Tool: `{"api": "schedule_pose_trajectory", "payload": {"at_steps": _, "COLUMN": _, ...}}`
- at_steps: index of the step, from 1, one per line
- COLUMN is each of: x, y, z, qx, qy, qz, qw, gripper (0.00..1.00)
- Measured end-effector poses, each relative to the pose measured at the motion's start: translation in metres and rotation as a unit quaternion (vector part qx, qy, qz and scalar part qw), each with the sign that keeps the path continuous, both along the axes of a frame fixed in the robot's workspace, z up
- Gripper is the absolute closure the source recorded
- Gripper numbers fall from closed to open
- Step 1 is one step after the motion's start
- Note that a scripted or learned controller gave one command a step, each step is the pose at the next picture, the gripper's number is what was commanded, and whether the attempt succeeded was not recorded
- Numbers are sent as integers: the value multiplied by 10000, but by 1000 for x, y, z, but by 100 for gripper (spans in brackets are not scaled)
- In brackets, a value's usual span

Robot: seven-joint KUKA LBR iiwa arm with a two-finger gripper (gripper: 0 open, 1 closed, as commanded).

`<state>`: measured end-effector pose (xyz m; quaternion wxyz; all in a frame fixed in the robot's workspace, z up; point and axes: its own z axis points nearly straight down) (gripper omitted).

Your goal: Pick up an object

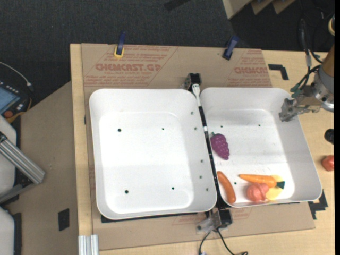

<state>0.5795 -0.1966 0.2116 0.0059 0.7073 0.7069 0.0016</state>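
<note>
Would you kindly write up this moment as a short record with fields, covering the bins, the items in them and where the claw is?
left bin: white, shallow, dark dots on its floor
right bin: white, holds all the toy food
purple grapes: near the right bin's left wall
orange sausage-shaped piece: by the front left corner
carrot: lying along the front
pink and yellow pieces: touching the carrot
claw: over the right bin's far right edge, nothing seen in it
outside the bins: a red-orange object on the bench
</note>
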Motion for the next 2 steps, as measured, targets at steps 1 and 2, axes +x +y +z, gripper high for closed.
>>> {"api": "schedule_pose_trajectory", "payload": {"at_steps": 1, "x": 0, "y": 0, "z": -1, "qx": 1, "qy": 5, "qz": -2, "qw": 10000, "gripper": 0}}
{"api": "schedule_pose_trajectory", "payload": {"at_steps": 2, "x": 1, "y": 0, "z": 10, "qx": -8, "qy": -16, "qz": -1, "qw": 10000, "gripper": 100}}
